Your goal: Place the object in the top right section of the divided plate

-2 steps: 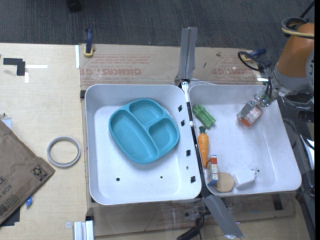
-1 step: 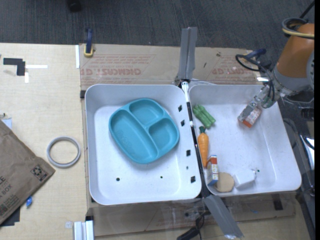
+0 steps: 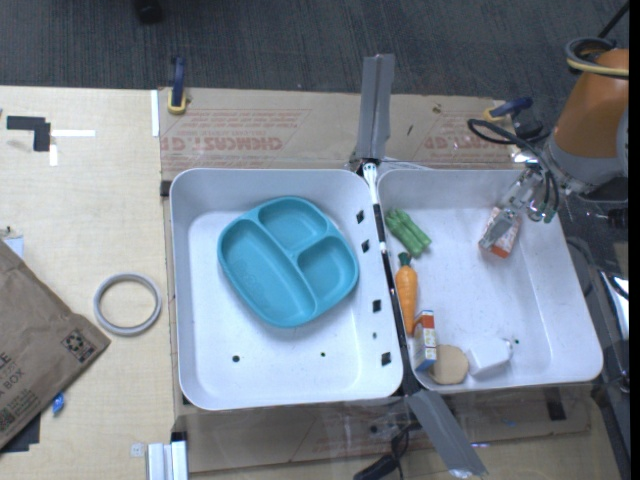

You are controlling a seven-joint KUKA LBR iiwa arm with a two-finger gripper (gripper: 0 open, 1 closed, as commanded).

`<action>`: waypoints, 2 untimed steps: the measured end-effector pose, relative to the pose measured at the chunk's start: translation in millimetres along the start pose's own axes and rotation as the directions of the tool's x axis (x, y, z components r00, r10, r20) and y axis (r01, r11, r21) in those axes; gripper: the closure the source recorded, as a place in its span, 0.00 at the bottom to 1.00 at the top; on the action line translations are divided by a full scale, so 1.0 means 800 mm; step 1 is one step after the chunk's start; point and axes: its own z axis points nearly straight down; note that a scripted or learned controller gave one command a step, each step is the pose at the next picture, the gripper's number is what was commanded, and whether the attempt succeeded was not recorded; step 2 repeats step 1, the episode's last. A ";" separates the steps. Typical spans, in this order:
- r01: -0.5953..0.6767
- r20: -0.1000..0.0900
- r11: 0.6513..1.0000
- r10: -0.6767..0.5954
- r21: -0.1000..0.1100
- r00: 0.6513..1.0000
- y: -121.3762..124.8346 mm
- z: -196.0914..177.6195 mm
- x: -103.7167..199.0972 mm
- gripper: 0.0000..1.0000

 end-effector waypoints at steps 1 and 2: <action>0.090 -0.001 0.996 -0.090 0.000 0.996 -0.001 0.001 0.003 1.00; 0.090 -0.001 0.996 -0.090 0.000 0.996 -0.001 0.001 0.003 1.00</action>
